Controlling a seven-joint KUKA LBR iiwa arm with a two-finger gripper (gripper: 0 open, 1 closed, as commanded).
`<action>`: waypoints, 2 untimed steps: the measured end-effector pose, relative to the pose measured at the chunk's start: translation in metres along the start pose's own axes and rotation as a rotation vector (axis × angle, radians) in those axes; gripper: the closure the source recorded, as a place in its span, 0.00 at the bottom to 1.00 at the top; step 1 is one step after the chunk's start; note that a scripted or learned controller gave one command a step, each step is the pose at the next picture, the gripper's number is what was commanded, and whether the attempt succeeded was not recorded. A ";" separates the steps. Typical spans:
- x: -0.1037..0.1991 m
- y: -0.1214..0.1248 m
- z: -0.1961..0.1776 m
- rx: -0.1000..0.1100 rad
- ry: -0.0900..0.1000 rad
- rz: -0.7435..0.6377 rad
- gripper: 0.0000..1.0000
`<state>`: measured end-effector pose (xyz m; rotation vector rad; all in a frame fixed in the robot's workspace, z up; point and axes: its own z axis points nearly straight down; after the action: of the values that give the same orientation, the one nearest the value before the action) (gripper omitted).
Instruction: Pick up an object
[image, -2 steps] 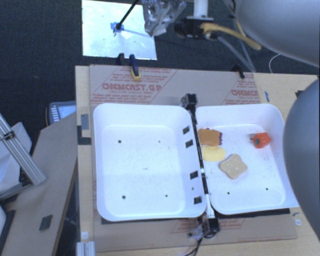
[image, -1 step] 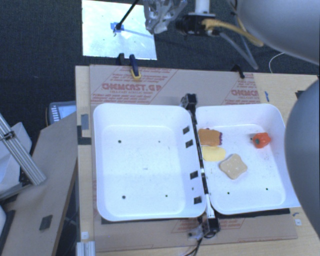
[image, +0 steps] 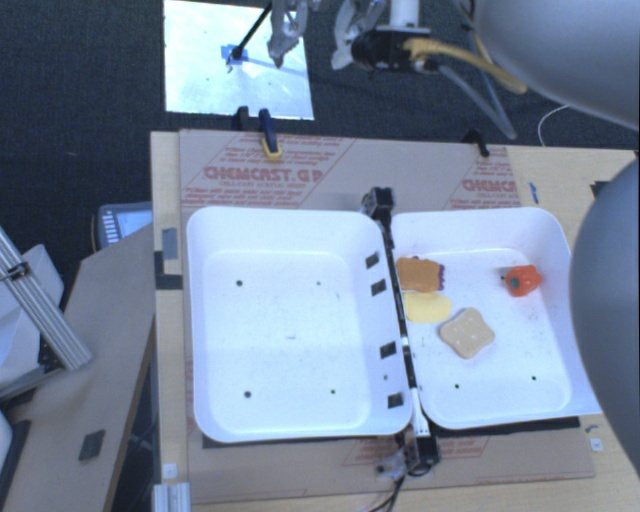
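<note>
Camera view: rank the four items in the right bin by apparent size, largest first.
1. Tan bread slice
2. Orange-brown piece and pale yellow piece: too alike to separate
3. Small orange-red item

All lie at similar depth in the right bin.

we see two shallow white plastic bins (image: 290, 330), smooth and faintly glossy, on a matt pale wooden board (image: 330, 170). at upper left of the frame lies a shiny, reflective metal sheet (image: 215, 60).
</note>
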<state>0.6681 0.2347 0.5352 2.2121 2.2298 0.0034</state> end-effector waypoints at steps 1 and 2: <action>0.001 0.000 -0.012 -0.003 0.001 -0.004 1.00; 0.001 0.000 -0.011 -0.002 0.001 -0.005 0.00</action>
<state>0.6679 0.2353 0.5465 2.2065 2.2343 0.0067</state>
